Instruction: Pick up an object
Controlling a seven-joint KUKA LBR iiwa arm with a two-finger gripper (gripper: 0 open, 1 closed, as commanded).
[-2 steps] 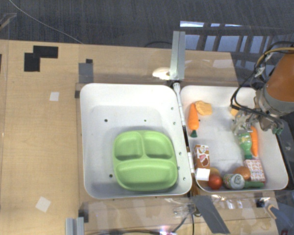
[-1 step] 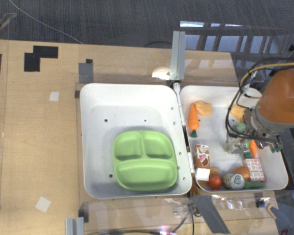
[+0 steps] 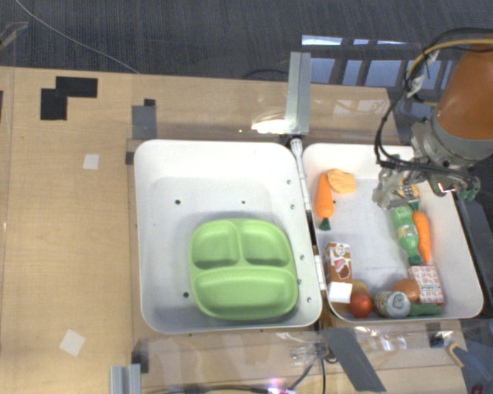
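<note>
The right bin [image 3: 361,228] holds the loose objects. Along its left side lie an orange carrot [image 3: 324,195], a yellow-orange piece [image 3: 341,180] and a small printed carton [image 3: 338,261]. A green bottle [image 3: 406,230] and a second carrot [image 3: 423,235] lie side by side at the right. My gripper [image 3: 397,192] hangs under the orange wrist band, just above the far end of the green bottle. Its tip is dark and cluttered with cables, and nothing is visibly lifted.
A red tomato [image 3: 361,304], a can [image 3: 394,304], a brown round item [image 3: 407,289] and a pink box [image 3: 427,284] crowd the right bin's near edge. The left bin [image 3: 172,187] holds a green divided plate [image 3: 243,268]. A metal post [image 3: 298,89] stands behind the bins.
</note>
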